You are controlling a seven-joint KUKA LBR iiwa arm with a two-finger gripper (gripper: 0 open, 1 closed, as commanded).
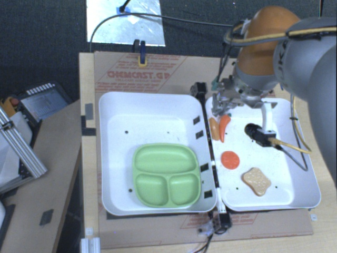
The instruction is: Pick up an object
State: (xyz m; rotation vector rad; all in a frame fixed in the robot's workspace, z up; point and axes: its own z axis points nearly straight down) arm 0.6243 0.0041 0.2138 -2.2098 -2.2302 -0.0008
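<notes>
1. The red-orange carrot piece (224, 126) lies in the right bin (300, 194), upper left corner, by the dividing wall, its long axis running nearly up-down in the frame.
2. The gripper (225, 108) hangs just above the carrot's upper end; whether its claw is apart or together cannot be told.
3. A paler orange piece (214, 128) lies touching the carrot's left side, so a descent looks crowded.

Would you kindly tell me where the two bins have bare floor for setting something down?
Left white bin: bare behind the green divided plate. Right white bin: bare right of the tan toast slice. Crowded near the gripper, orange carrot pieces and red disc.
</notes>
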